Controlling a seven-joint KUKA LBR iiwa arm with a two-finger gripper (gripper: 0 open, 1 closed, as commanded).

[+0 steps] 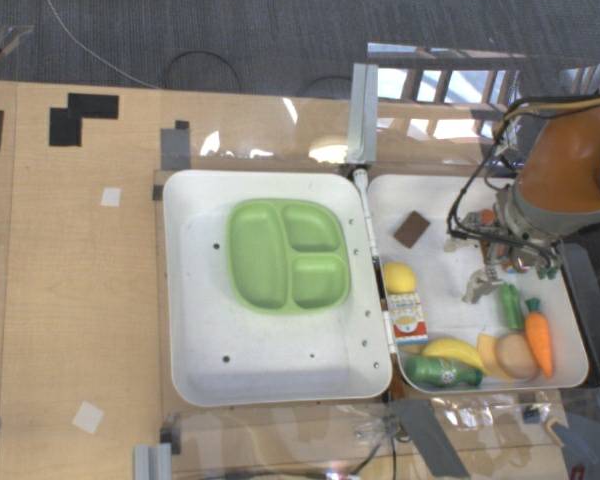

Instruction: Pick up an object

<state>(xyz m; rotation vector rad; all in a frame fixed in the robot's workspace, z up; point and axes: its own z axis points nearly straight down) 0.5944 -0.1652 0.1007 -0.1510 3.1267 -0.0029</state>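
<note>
Camera view, looking down at a slant: nearest the front edge of the right bin (580, 368) lies a cluster of food items. A dark green bottle (443, 372) rests on its side against the front wall, with a yellow banana (452, 350) curved just behind it. Beside these sit a pale peach-coloured round fruit (515, 356) and an orange carrot (538, 341) with a green top. A small red and white carton (407, 318) lies along the bin's left wall, a lemon (399, 278) touching its far end. Further back, a green cucumber-like piece (510, 307) lies just beside the gripper (483, 286), which hangs low over the bin floor; whether its jaws are wide or narrow I cannot tell. A brown block (412, 229) sits apart, towards the far wall. The left bin (190, 268) holds a green divided plate (287, 255).
</note>
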